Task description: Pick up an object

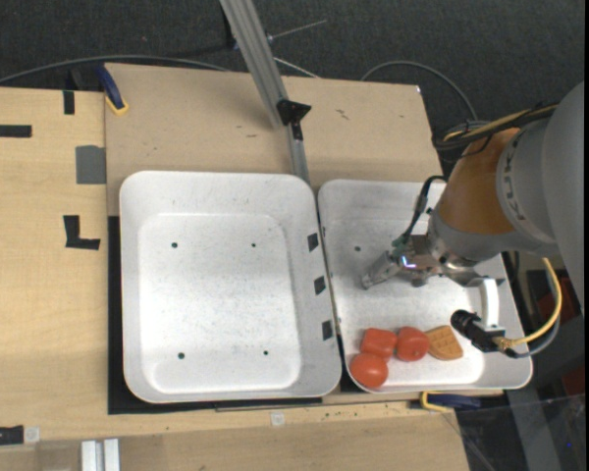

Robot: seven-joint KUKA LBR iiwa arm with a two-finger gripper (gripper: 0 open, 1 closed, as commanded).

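Three red rounded pieces lie in a cluster at the front of the right bin [373, 209]: one [378, 341], a second [410, 343] to its right, and a third [370, 369] against the front wall. A tan wedge-shaped piece [445, 342] touches the cluster's right side. My gripper [381, 275] hangs low over the middle of the right bin, behind the cluster and apart from it, with bare bin floor beneath it. Nothing shows in it. The orange band and grey arm [491, 204] reach in from the right.
The left bin [157, 194] sits beside the right one, divided from it by a raised rim with black clips [319, 285]. A slanted metal bar [260, 52] crosses the back of the bench. A black and yellow cable [491, 340] runs along the right bin's right wall.
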